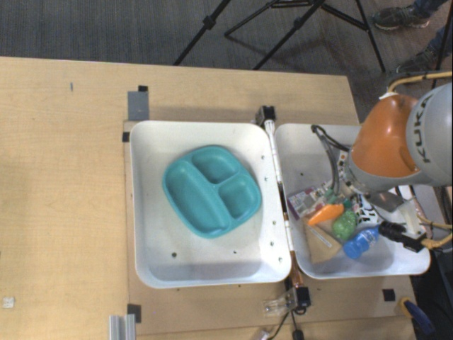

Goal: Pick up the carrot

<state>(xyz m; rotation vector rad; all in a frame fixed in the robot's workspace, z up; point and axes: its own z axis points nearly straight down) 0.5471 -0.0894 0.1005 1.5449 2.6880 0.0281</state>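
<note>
The carrot lies in the right bin, crowded by a green item, blue bottle and packets. The arm overhangs it; gripper state cannot be determined.

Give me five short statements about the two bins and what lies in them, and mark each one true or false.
1. The teal plate lies in the left bin. True.
2. The carrot lies on the plate. False: it lies in the right bin.
3. A green item sits right beside the carrot. True.
4. The blue item is in the left bin. False: it is in the right bin, near the green item.
5. The plate has three compartments. True.
</note>
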